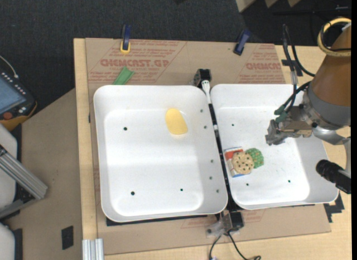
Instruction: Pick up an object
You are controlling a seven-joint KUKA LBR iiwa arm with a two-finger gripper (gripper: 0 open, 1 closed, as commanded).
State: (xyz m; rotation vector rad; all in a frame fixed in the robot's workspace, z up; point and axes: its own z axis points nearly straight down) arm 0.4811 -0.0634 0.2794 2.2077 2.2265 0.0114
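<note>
A yellow oval object (176, 121) lies in the left bin (111, 158), toward its upper middle. In the right bin (290, 189) a cookie-patterned packet (241, 163) rests against a small green object (254, 155) near the bin's left side. My gripper (275, 134) hangs over the right bin, just up and right of the green object and apart from it. Its fingertips are dark and small against the bin floor, and nothing shows between them.
The two white bins sit side by side on a cardboard sheet (167, 58), with a black divider strip (215, 136) between them. Blue clamps (125, 34) hold the sheet's far edge. A green tag (122, 76) lies on the cardboard. Cables (290, 58) run along the arm.
</note>
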